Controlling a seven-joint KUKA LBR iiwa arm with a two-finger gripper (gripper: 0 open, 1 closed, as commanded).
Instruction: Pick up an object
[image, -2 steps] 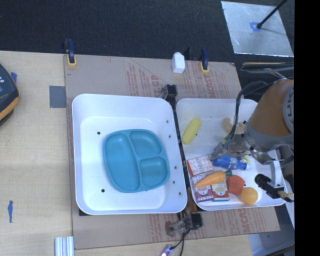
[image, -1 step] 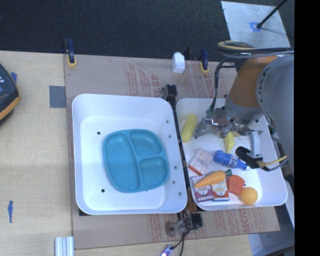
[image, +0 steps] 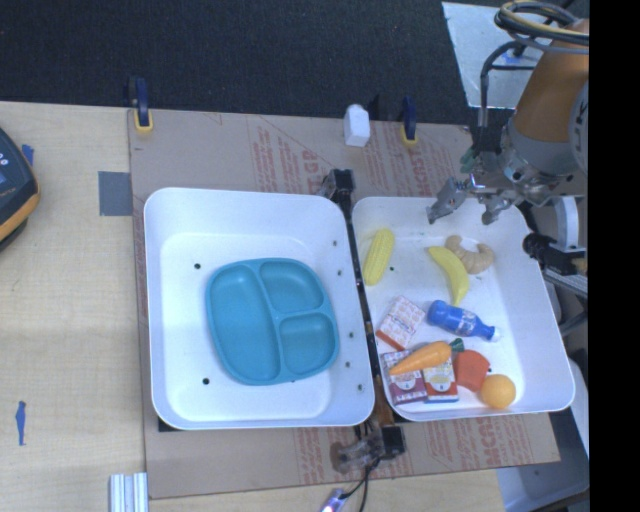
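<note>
My gripper (image: 468, 206) hangs open above the far end of the right bin (image: 555, 330), with nothing between its fingers. Below it in that bin lie a corn cob (image: 378, 256), a banana (image: 450, 272) and a beige ginger-like piece (image: 471, 255). Nearer the front are a blue bottle (image: 459, 320), a carrot (image: 421, 358), a red tomato (image: 471, 366), an orange (image: 498, 391) and small printed packets (image: 403, 321). The banana and ginger piece sit closest to the gripper, just in front of it.
The left bin (image: 160, 300) holds a blue divided plate (image: 271, 320). A white block (image: 356, 125) and clamps stand along the bench's far edge. A dark device (image: 12, 185) sits at the far left.
</note>
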